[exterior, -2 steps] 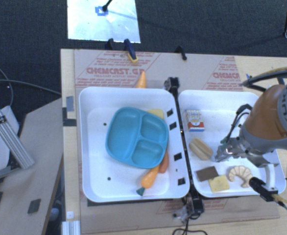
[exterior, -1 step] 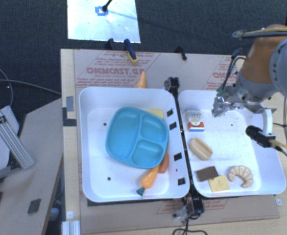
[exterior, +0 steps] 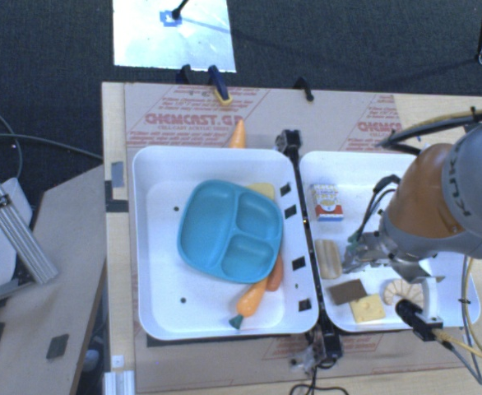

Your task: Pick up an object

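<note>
The right bin (exterior: 352, 167) holds a small red-and-white carton (exterior: 327, 202), a tan bread stick (exterior: 330, 257), a brown square (exterior: 348, 291), a yellow cheese slice (exterior: 367, 309) and a pale round ridged piece (exterior: 401, 290). My gripper (exterior: 361, 252) hangs low over the middle of this bin, just right of the bread stick and above the brown square. The grey and orange arm (exterior: 438, 200) hides the right half of the bin. Nothing is visibly held.
In the left bin (exterior: 155, 303) a blue divided plate (exterior: 230, 230) lies over a yellow item (exterior: 261, 191); a carrot (exterior: 253, 299) and an orange piece (exterior: 275, 274) sit at its lower edge. Another orange carrot (exterior: 238, 134) lies behind that bin. A black divider (exterior: 300, 237) separates the bins.
</note>
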Action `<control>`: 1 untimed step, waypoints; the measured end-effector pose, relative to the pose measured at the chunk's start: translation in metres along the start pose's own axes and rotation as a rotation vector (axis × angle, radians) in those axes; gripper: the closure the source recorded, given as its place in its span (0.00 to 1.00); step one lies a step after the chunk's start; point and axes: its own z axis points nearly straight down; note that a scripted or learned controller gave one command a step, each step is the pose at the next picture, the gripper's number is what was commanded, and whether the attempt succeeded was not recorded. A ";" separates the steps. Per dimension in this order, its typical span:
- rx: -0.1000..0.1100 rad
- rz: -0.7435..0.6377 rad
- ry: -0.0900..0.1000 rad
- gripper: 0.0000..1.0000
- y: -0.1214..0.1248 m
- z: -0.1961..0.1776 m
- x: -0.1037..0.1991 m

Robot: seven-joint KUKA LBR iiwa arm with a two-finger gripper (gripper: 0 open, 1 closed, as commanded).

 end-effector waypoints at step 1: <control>-0.012 0.001 -0.008 1.00 0.038 -0.041 -0.071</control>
